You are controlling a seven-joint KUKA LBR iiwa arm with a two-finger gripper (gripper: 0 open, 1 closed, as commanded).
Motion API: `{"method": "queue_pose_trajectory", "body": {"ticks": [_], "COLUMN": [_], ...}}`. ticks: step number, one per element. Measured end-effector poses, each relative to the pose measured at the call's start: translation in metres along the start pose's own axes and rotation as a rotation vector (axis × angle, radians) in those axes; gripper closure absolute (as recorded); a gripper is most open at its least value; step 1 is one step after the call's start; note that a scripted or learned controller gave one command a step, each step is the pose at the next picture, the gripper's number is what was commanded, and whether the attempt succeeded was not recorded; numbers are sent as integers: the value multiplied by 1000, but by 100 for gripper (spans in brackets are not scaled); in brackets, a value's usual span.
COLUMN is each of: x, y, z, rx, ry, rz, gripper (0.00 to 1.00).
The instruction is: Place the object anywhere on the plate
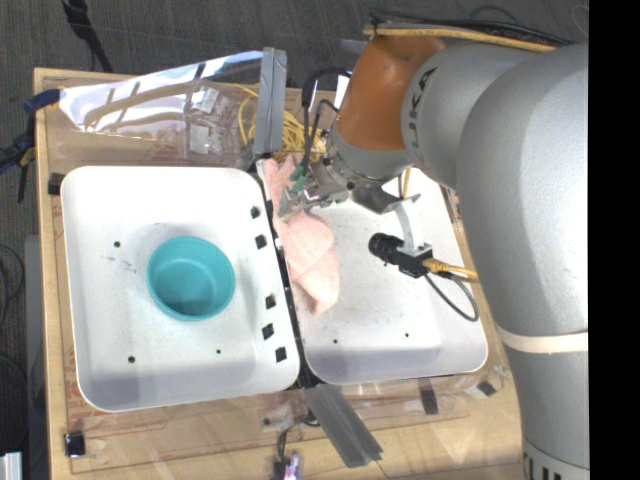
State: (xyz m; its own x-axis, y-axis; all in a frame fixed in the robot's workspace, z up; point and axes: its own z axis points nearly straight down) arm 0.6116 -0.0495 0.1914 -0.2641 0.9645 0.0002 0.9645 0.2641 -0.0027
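A pink crumpled cloth (pixel 310 258) lies along the left side of the right bin (pixel 400 348), close to the wall between the two bins. Its upper end reaches up under my gripper (pixel 299 197), which sits right on top of that end, near the bin's back left corner. A teal round plate (pixel 192 277) with a raised rim stands in the middle of the left bin (pixel 110 368), well to the left of the gripper. The arm's orange band and grey body cover the back right part of the right bin.
A black plug with an orange cable (pixel 400 253) hangs over the right bin, just right of the cloth. Clear plastic wrap (pixel 160 108) and yellow cables (pixel 285 133) lie behind the bins. A grey bracket (pixel 342 430) sits at the bench front.
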Motion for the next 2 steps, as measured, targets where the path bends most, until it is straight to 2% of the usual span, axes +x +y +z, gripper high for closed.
{"method": "queue_pose_trajectory", "body": {"ticks": [1,2], "x": [73,150], "y": [-12,-45], "z": [2,2], "rx": [4,4], "ry": [1,0], "rz": [139,162], "gripper": [100,100]}}
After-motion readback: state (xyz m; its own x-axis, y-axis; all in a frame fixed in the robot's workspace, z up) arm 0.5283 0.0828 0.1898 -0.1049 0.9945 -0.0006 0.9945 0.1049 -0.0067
